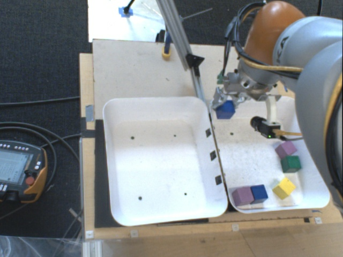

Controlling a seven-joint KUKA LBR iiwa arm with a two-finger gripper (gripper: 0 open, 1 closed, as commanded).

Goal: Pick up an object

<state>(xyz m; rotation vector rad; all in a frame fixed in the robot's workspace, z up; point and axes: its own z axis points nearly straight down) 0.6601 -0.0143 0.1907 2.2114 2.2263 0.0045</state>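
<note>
Reaching in from the right of the frame, the grey arm [316, 63] with its orange band [268, 25] hangs over the upper left corner of the right bin [316, 197]; the gripper [224, 103] sits just below the wrist, near the middle of the frame, and a blue block [225, 110] shows between its fingers, so the fingers are closed on that block; the block appears lifted above the bin floor, just right of the wall that the two bins share.

The other blocks lie in the lower right part of the right bin; a purple block [285, 149] sits just above a green block [291, 164], the two touching or nearly so; a yellow block [284, 188] lies below them, tilted; a second purple block [242, 195] and a second blue block [259, 193] sit side by side against the bin's lower edge, touching.

The left bin [115, 143] fills the middle of the frame, its floor marked by a few small dark dots; a grey pole [177, 31] slants down from the top of the frame toward the bins' shared wall; a handheld control unit [19, 167] with a screen lies at the left edge, its black cables curling over the dark floor.
</note>
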